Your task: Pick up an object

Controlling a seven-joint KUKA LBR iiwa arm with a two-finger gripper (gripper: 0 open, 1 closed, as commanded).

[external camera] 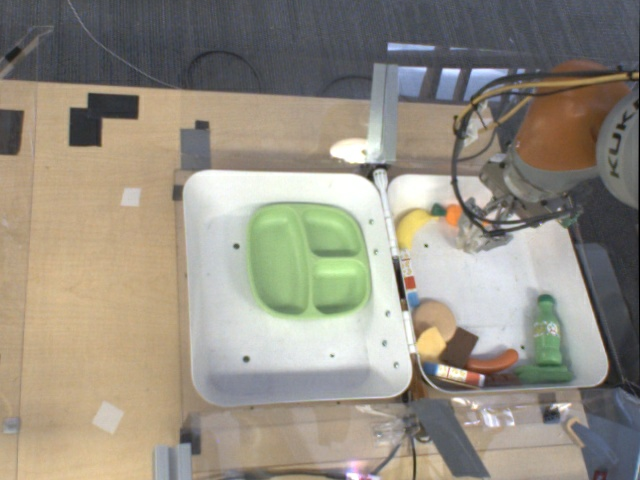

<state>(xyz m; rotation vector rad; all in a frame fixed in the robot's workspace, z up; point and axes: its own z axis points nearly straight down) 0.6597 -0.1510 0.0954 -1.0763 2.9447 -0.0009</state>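
Camera view | jaws state unclear | orange piece just left, yellow lemon beyond

Two bins side by side on the surface: tray in the left bin; in the right bin, lemon far left beside the hand, bottle near right, sausage along the near wall.

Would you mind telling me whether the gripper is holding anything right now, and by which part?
It cannot be told: the gripper sits low in the right bin near the carrot, with nothing visibly between its tips.
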